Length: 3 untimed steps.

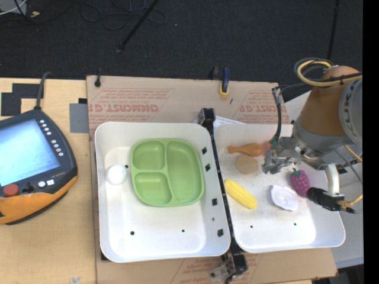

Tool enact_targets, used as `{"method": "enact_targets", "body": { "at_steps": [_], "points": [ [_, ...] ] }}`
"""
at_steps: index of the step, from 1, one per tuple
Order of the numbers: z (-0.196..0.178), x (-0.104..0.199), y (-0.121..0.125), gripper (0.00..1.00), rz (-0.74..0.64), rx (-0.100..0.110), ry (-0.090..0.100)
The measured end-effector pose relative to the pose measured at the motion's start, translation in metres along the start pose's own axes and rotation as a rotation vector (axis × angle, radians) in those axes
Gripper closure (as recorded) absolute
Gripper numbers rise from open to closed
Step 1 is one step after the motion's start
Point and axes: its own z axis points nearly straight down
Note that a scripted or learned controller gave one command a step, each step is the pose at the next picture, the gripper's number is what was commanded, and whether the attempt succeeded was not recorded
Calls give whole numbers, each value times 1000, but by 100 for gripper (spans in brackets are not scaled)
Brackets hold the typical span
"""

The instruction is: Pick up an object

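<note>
My gripper (270, 164) hangs low over the right bin (296, 235), near its upper middle. Just to its left lies a tan round piece (246, 165), and above that an orange-brown toy drumstick (247, 149). A cluster of purple grapes (299, 181) sits to the gripper's right. Below it lie a white shell-like object (285, 198) and a yellow corn cob (240, 193). The gripper is beside the tan piece, and nothing visibly hangs from it.
The left bin (154, 235) holds a green divided plate (166, 172) and a small white ball (116, 174). A black divider (218, 182) runs between the bins. A teach pendant (32, 158) lies at the bench's left. A blue clamp (224, 87) sits behind the bins.
</note>
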Motion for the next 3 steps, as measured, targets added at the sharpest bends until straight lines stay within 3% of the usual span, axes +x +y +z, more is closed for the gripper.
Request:
{"method": "enact_targets", "body": {
  "at_steps": [2,3],
  "points": [
    [-71,-9,1,100,-4,-1,0],
    [-64,49,-15,100,-14,5,3]
  ]
}}
